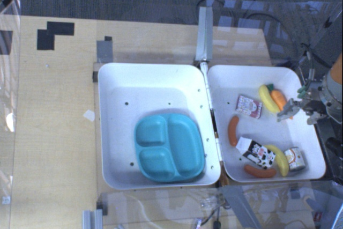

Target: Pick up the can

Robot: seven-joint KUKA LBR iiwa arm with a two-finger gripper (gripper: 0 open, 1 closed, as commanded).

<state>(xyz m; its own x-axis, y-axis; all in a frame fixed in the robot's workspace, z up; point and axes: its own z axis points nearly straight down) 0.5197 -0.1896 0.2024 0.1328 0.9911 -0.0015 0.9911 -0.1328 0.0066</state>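
The camera view looks down on two white bins. The left bin (110, 115) holds a blue three-part tray (169, 147) toward its front, with bare floor behind and to its left.

The right bin (225, 83) is crowded. The can (294, 159) lies in the front right corner, just beside a banana (278, 158); its label is brown and white, the writing too small to read. A black-and-white carton (258, 153) touches that banana on the left, a sausage (260, 171) lies along the front wall, another sausage (232, 130) stands near the divider. A pink-labelled box (248, 106), print unreadable, sits mid-bin; a second banana (267, 98) and a carrot (278, 99) lie beside it.

The gripper (298, 108) hangs over the right wall, behind the can and apart from it, fingers spread, nothing between them. The bin's back left floor is bare.
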